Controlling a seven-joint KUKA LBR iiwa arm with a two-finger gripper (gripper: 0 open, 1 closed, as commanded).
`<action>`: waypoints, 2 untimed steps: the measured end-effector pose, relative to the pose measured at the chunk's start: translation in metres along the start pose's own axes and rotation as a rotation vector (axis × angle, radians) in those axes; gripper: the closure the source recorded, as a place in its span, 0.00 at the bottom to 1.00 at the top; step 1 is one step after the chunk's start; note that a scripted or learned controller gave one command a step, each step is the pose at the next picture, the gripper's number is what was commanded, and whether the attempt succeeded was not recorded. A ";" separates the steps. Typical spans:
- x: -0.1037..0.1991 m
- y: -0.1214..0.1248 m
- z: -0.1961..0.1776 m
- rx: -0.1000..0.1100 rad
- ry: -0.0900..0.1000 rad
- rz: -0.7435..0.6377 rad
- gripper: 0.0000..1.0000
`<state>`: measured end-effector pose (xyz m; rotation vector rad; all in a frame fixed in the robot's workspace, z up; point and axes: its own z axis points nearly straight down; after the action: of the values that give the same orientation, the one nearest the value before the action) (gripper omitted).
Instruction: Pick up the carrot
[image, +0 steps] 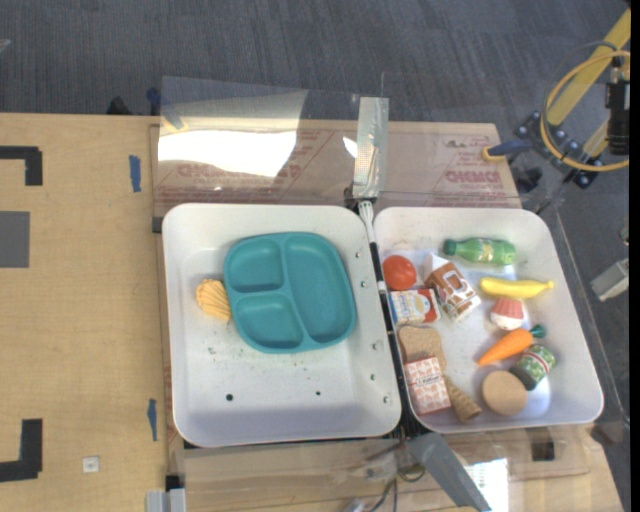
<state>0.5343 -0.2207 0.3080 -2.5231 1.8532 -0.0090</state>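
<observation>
Claw state I cannot tell from this frame, open or closed, so I treat the pick as not yet begun: the step in hand is the approach

My target, the carrot (505, 346), lies in the right bin (575, 330), lower right of the frame, slanting with its thick end up and to the right. It looks crowded. A green can (535, 365) sits just beside that thick end, a round brown piece (504, 392) is just below, and a red-and-white piece (508, 314) is just above. The barest floor is left of the thin end

I judge the next move calls for a descent straight over the carrot's middle, closing across its width. The bin's right wall is near, leaving little room on that side
</observation>
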 end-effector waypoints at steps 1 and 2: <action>0.006 -0.044 -0.019 -0.005 0.000 -0.240 1.00; 0.003 -0.055 -0.008 -0.007 -0.003 -0.631 1.00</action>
<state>0.5876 -0.2074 0.3164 -2.9793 0.9814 -0.0038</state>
